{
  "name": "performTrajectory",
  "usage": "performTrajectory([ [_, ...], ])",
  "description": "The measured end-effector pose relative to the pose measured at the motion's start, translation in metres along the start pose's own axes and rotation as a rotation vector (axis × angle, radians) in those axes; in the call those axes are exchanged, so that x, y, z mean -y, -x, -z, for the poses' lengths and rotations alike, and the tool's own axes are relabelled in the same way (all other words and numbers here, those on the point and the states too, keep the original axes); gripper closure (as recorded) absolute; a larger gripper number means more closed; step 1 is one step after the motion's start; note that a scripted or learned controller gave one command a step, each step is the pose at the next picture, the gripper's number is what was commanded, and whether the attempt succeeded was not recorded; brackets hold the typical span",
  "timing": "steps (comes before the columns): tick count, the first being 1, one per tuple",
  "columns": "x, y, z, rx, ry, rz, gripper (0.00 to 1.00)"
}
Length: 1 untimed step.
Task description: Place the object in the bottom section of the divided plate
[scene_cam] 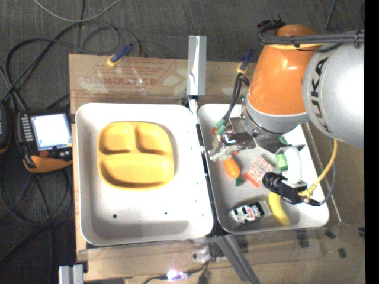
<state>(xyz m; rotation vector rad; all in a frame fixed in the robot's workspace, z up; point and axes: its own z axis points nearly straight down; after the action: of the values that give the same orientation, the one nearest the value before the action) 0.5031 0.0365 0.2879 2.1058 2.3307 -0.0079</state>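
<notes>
Yellow divided plate (137,154) empty; gripper (222,149) over carrot (231,167) in right bin (308,218), spread/shut can't tell; pick + place left.

The arm (337,93) is bulky, rounded grey metal with black KUKA lettering, a glossy orange band (278,76) above the wrist and a yellow cable (323,173) beside it.

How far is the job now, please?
Nothing looks done: the yellow divided plate in the left bin carries no object. In hand: the gripper is low in the right bin, beside the carrot. Grasping, carrying and placing remain.
</notes>
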Motion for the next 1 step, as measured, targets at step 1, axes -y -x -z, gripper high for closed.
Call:
performTrajectory([
  [1,0.0135,-0.0637,-0.0602,-0.002,-0.002,-0.364,1.0],
])
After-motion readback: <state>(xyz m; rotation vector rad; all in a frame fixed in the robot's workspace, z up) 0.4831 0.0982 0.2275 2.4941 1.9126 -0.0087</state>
